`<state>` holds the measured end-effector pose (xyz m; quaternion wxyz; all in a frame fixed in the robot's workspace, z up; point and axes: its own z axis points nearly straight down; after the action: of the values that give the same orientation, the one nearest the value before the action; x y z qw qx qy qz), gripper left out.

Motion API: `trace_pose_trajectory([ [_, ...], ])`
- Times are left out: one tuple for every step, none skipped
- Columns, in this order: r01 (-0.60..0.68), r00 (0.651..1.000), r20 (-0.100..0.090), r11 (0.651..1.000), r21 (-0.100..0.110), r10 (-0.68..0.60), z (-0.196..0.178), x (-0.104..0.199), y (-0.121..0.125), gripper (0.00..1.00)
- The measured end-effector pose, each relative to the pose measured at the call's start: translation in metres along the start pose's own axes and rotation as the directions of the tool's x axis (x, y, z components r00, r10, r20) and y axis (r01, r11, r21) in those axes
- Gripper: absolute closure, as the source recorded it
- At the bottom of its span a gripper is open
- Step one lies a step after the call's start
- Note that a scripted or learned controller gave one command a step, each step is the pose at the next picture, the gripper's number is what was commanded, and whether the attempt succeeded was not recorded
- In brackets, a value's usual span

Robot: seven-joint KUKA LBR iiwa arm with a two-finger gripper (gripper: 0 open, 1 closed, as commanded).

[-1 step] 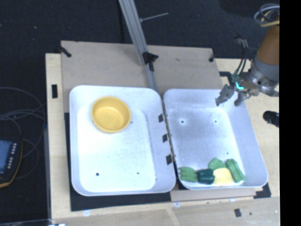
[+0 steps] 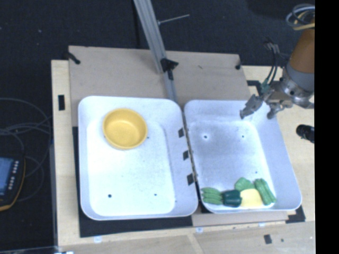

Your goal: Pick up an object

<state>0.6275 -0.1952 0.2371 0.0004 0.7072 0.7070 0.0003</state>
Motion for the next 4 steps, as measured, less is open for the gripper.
trace_pose_trajectory([
  [0.0,1.0,0.0,1.0,0.004,0.0,0.047,-0.003,0.007,0.0],
  [0.0,1.0,0.0,1.0,0.004,0.0,0.091,-0.005,0.012,0.0],
  [0.0,1.0,0.0,1.0,0.004,0.0,0.139,-0.006,0.011,0.0],
  [0.0,1.0,0.002,1.0,-0.002,0.0,0.125,-0.007,0.013,1.0],
])
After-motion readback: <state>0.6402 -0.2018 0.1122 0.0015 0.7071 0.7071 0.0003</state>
